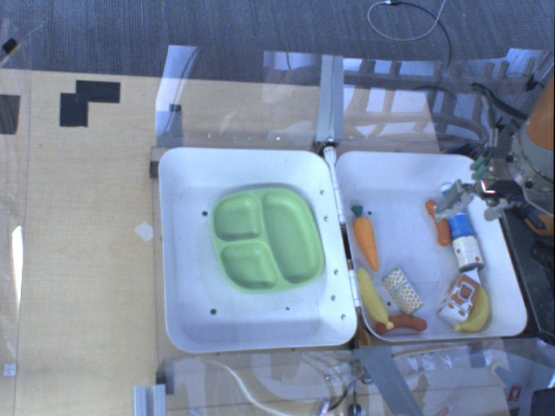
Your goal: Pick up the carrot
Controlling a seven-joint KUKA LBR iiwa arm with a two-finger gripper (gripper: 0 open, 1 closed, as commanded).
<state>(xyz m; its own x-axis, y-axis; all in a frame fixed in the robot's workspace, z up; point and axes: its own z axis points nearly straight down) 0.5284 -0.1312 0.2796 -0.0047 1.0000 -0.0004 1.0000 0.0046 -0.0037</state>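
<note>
Camera view: the carrot (366,241) lies near the left wall of the right bin (408,173), well apart from the gripper (457,196) at the bin's right edge. Jaw state cannot be told; the arm (533,159) is cut off by the frame edge.

plate (264,239) in left bin (182,258), carrot (366,242) in right bin (390,180)

Glossy plastic carrot (366,241), smooth white bins (186,319) (slightly shiny), matt green tray (264,238)
</note>
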